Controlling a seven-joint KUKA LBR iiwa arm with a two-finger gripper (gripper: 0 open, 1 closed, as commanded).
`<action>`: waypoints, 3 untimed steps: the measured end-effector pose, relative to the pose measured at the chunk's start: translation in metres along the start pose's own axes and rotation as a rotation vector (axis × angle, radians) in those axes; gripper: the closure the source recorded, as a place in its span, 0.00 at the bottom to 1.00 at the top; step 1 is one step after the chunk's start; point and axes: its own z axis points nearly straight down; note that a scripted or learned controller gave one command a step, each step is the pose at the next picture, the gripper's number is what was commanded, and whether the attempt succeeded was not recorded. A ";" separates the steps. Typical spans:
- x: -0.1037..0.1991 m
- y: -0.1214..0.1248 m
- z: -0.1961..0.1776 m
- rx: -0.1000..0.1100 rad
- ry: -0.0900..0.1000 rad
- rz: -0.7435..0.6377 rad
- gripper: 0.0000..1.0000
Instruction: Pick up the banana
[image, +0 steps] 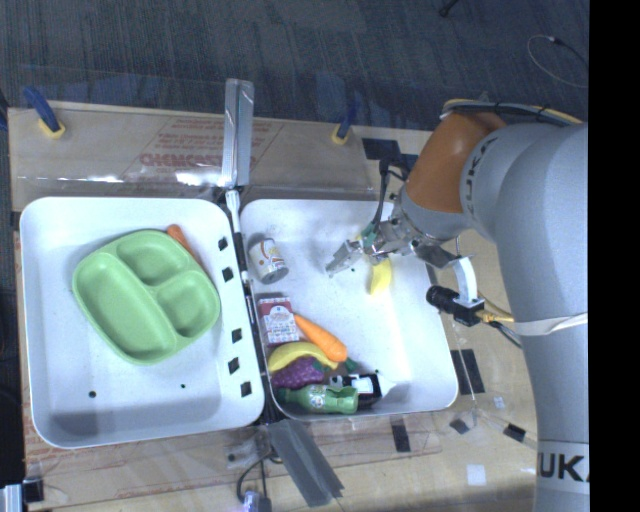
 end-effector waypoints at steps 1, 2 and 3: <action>-0.001 0.000 -0.010 0.001 -0.004 -0.003 1.00; 0.020 -0.109 0.005 0.011 -0.002 -0.031 1.00; 0.015 0.024 0.005 0.008 -0.004 -0.065 1.00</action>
